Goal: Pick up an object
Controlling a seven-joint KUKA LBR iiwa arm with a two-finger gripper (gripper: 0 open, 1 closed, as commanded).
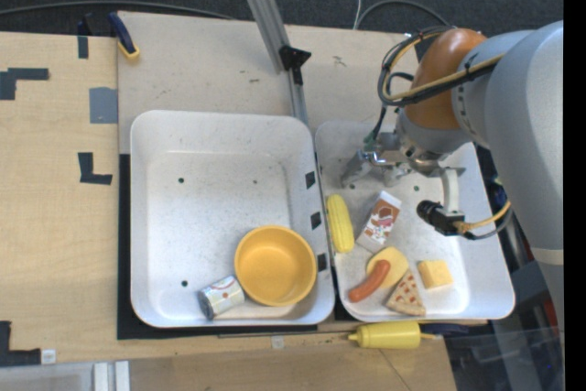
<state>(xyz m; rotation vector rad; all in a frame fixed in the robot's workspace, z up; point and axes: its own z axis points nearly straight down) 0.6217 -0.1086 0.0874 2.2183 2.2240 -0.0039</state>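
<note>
Yellow mustard bottle [388, 336] lies frontmost — label unreadable — fingers [352, 173] apart, holding nothing.

In the left shallow white bin [156, 197], the back and middle floor is left open; only the near right corner is taken up by a round yellow bowl [275, 265] and a small tin can [221, 296] lying beside it. The right white bin [490, 288] is crowded near its front by a yellow corn cob [340, 222], a small white carton [380, 222], a red sausage [369, 282], a pizza slice [406, 294] and a yellow cheese block [435, 274]. Its back half is overhung by the grey arm [513, 105].
</note>
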